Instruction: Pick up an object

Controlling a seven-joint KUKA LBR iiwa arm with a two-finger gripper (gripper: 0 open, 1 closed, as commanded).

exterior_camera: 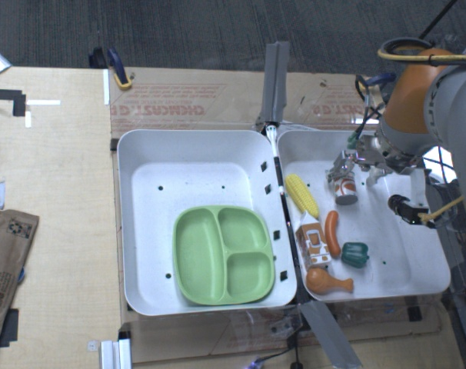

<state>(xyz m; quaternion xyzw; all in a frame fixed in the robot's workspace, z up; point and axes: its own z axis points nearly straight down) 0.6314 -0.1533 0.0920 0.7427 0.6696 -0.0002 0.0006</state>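
The hand point(345, 177) sits low in the right bin point(417, 271), over a small red-and-white object point(345, 191). Whether it is open, closed or gripping cannot be told. Taking the corn cob point(301, 195) as landmark: the small object lies just right of it; the hot dog point(332, 232), brown box point(312, 245), green pepper point(354, 254) and drumstick point(327, 282) lie below it.

Risk: the small object is likely to slip sideways or roll during closure. A lift could then bring up nothing.
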